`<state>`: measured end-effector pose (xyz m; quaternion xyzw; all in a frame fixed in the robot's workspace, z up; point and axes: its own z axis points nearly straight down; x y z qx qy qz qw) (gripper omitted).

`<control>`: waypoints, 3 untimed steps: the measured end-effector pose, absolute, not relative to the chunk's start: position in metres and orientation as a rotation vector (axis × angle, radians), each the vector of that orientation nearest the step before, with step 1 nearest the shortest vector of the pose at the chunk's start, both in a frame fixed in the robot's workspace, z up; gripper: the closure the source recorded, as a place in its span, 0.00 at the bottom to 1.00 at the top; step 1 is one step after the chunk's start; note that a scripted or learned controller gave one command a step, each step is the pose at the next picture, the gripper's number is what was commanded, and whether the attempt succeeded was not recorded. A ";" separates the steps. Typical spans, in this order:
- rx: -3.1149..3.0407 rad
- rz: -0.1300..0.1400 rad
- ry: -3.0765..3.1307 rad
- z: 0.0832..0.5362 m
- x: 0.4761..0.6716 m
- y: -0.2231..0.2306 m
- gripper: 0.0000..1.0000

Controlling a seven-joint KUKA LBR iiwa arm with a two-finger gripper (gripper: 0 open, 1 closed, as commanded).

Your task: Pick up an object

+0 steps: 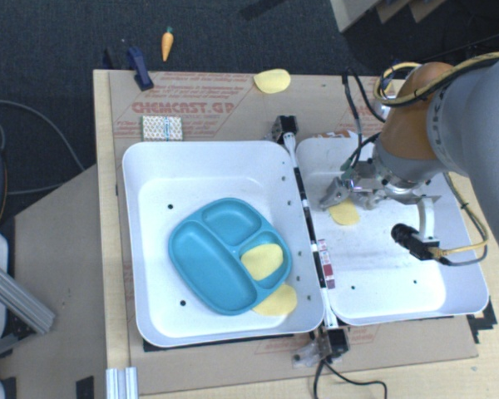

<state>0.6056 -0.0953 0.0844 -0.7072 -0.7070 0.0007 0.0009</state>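
The hand (343, 191) hangs low in the right bin (399, 293), just right of the divider edge and just above a yellow piece (345, 214); whether it is clenched I cannot tell. The bin's near half lies open. The left bin (150, 181) holds a blue tray (212, 260).

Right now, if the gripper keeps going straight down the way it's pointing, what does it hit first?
Most likely the small yellow piece lying on the floor of the right bin. The gripper sits just above it in the slanted view, so the real height gap and exact alignment are unclear.
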 end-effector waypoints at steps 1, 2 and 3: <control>-2.221 0.001 -2.222 0.095 0.606 -0.095 1.00; -2.221 0.002 -2.222 0.095 0.606 -0.095 0.00; -2.221 0.002 -2.219 0.084 0.596 -0.098 0.00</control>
